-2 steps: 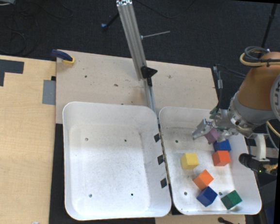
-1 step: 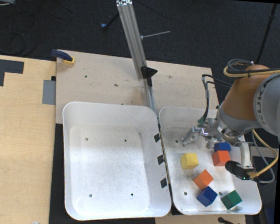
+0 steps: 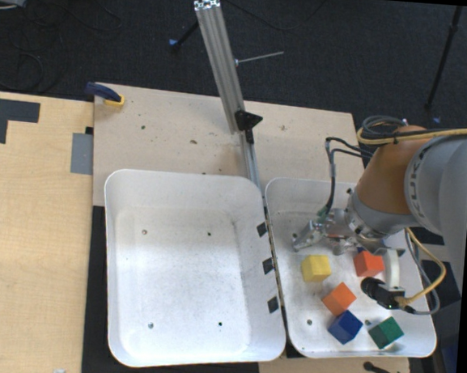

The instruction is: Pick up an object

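Note:
The right bin (image 3: 297, 197) holds several small blocks: a yellow cube (image 3: 316, 268), an orange cube (image 3: 339, 298), a red-orange block (image 3: 368, 262), a blue cube (image 3: 345, 326) and a green cube (image 3: 386, 331). My gripper (image 3: 317, 237) hangs low over the right bin, just above and to the left of the yellow cube. Its metal fingers point toward the bin's left wall. Nothing shows between them. The grey arm with its orange band (image 3: 389, 175) reaches in from the right and hides the bin's far right part.
The left bin (image 3: 136, 189) lies beside the right one, with black clips (image 3: 268, 265) along the shared wall. A slanted aluminium rail (image 3: 226, 67) rises behind the bins. Cables (image 3: 419, 291) loop near the red-orange block. A blue-and-yellow clamp (image 3: 105, 93) sits at the bench's far left corner.

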`<state>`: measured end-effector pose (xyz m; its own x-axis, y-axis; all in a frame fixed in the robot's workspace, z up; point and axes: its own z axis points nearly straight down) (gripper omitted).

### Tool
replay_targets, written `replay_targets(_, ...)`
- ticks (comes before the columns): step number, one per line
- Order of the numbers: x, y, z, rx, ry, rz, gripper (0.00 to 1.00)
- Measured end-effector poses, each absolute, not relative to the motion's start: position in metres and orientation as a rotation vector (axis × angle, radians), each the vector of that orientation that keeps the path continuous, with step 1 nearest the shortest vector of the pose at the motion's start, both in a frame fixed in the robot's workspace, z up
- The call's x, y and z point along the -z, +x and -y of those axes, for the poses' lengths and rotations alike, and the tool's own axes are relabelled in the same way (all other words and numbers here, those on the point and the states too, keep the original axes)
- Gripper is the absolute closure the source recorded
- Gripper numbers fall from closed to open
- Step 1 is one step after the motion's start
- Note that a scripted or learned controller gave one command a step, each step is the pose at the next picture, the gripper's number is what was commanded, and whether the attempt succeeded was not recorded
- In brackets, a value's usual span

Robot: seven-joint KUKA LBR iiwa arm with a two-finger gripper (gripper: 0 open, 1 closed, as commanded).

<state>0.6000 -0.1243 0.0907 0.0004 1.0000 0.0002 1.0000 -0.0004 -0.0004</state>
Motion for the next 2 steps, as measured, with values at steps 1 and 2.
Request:
replay_targets(1, -0.101, 0.6, 0.126, 0.0, -2.227, 2.213, 1.0)
replay_targets(2, -0.157, 0.598, 0.135, 0.002, -2.228, 2.218, 1.0)
